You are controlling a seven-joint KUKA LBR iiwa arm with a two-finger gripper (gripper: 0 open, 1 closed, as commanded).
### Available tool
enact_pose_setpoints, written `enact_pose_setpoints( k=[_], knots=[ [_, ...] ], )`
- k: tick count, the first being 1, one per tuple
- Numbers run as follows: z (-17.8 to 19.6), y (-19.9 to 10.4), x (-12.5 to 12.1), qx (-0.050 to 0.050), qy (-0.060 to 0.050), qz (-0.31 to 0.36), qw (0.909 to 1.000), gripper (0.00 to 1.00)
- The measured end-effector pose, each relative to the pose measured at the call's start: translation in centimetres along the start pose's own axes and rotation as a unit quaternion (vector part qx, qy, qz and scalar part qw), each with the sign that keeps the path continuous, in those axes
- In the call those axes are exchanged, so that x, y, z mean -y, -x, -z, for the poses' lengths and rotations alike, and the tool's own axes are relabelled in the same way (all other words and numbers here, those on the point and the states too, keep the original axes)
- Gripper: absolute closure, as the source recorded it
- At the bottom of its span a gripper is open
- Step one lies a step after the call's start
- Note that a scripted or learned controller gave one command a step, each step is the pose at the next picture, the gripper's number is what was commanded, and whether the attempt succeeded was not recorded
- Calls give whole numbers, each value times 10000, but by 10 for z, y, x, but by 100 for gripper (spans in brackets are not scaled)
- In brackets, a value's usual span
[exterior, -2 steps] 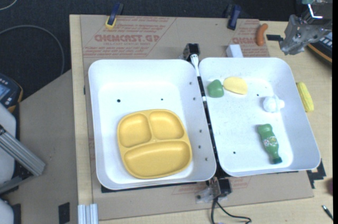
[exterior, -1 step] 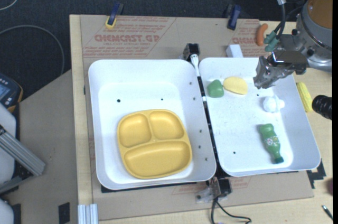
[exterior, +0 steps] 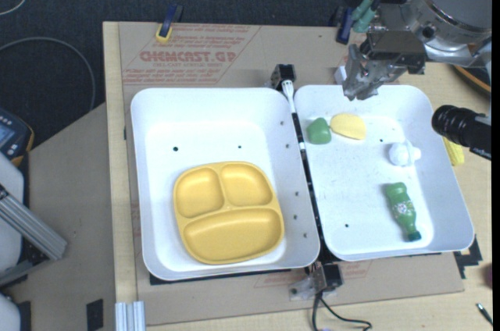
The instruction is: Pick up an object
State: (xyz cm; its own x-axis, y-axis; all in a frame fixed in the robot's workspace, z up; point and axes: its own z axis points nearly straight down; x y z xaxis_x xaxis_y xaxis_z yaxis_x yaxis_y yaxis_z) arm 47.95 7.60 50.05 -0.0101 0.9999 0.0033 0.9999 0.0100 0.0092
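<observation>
Above right bin (exterior: 445, 189), claw (exterior: 361, 87) over yellow piece (exterior: 348, 126), green bottle (exterior: 402, 210) apart

My pincer (exterior: 361, 87) hung over the right bin's (exterior: 355, 240) far rim. Below it the yellow piece (exterior: 348, 126) and green piece (exterior: 319, 131) lay touching; the white ball (exterior: 400, 154) and green bottle (exterior: 403, 211) lay apart, bare floor open between them.
</observation>
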Motion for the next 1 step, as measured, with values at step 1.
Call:
enact_pose_setpoints(
  k=[1],
  knots=[
    [-74, -5, 2, 24, -93, -49, 9999, 100]
  ],
)
